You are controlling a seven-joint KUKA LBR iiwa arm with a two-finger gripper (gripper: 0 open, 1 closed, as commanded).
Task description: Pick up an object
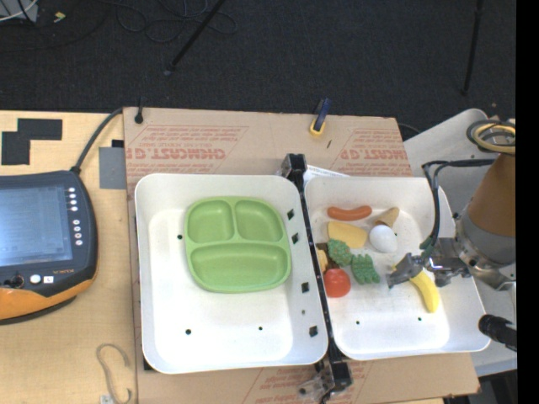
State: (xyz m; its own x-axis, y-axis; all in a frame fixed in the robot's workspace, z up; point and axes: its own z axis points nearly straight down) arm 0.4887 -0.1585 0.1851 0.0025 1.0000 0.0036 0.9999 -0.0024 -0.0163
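I could not tell how my gripper (410, 269) stood, low in the right bin (396, 335), touching the banana (425, 291). It looked light, stiff, slick; I judged its middle the best hold.

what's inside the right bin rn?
The right bin holds a sausage, cheese wedge, egg, two green pieces, tomato and banana. The claw hangs beside the banana. Anything under the pile is covered.
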